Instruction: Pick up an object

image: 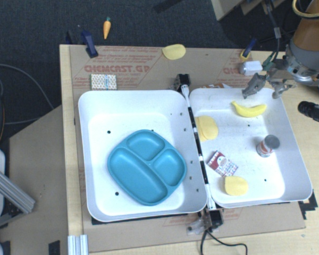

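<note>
**Spread claw hangs above the banana**

Nearest the camera, well below the claw, a rounded pale-yellow lump (235, 185) lies at the front of the right bin (292, 158), a shallow white tray with smooth walls. Just beside the lump is a small flat packet (221, 163), red and white, glossy. Nearer the claw stands a little can (267, 145) with a grey metal top. A flat yellow disc (207, 127) rests by the bin's left wall.

To the claw's lower left, the left bin (95, 121) carries a smooth blue plastic plate (147, 166) split into three sections.

The curved yellow banana (249, 109) lies just under the claw, apart from it.

The claw (266, 87) is grey metal, its two fingers (252, 86) spread wide, with nothing between them and touching nothing.

Farther off, on the brown cardboard, sit another yellow disc (174, 51), a blue clip (88, 43) and a small orange carrot (107, 28).
</note>
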`<state>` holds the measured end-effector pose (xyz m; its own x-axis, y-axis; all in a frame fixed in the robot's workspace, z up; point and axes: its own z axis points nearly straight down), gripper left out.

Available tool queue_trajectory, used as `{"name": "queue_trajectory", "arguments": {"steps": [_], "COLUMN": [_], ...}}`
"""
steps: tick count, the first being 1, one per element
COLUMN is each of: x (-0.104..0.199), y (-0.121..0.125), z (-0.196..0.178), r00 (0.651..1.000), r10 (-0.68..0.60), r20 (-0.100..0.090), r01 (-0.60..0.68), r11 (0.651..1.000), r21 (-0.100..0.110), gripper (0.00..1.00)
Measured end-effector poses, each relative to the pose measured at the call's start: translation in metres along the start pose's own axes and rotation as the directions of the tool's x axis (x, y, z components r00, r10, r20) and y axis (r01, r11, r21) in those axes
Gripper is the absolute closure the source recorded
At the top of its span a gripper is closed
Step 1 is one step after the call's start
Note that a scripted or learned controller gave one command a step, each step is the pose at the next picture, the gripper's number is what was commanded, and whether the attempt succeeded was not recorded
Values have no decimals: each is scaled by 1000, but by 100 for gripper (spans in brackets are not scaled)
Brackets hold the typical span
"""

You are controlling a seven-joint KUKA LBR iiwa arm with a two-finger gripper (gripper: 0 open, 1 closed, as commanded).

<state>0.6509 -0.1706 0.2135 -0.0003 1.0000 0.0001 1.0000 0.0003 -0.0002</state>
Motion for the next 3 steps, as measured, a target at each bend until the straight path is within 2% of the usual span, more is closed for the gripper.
{"name": "queue_trajectory", "arguments": {"steps": [1, 2, 3], "x": [-12, -49, -50], "y": [15, -40, -39], "z": [129, 128, 118], "r00": [1000, 1000, 1000], "r10": [0, -3, -3], "r20": [0, -9, -3], "r01": [0, 3, 3], "r11": [1000, 1000, 1000], "r21": [1, 2, -2], "gripper": [0, 0, 100]}}
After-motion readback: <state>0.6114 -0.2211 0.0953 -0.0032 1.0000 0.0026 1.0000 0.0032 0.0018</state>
